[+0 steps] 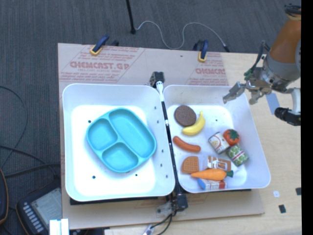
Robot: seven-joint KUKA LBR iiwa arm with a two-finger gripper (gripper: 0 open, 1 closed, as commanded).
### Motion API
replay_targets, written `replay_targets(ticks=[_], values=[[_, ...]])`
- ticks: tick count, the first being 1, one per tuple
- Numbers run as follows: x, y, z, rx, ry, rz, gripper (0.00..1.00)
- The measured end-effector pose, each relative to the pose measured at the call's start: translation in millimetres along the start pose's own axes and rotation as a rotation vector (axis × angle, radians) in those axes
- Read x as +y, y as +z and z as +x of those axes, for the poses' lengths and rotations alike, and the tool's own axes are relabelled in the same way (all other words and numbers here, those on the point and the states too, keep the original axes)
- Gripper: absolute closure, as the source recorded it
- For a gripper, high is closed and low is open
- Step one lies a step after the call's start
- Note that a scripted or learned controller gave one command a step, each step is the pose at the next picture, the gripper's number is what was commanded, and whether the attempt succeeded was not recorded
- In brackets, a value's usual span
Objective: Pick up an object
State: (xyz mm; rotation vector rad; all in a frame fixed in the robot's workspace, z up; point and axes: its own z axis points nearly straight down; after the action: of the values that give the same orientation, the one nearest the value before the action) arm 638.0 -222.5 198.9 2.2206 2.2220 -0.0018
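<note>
The right bin [252,126] holds several toy foods: a brown cookie [185,114], a banana [194,125], a sausage [186,144], a small can [216,142], a tomato [231,136], a green can [237,155], a waffle [190,165] and a carrot [210,174]. My gripper [243,97] hangs above the bin's far right corner, away from all the foods. Its two fingers are spread, so it is open, and nothing is between them.
The left bin [73,111] holds a blue divided plate [121,139]. A dark ridge [165,126] runs where the two bins meet. Two clamps [202,52] hold the board at the back, with a cable looping beyond them.
</note>
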Motion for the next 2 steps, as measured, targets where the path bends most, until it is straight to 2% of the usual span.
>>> replay_targets(ticks=[1, 2], values=[[-46.1, 102.1, 12.6, 0.009, -0.005, -0.002, 0.00], [-46.7, 93.1, 10.5, 0.003, -0.004, -0.003, 1.00]])
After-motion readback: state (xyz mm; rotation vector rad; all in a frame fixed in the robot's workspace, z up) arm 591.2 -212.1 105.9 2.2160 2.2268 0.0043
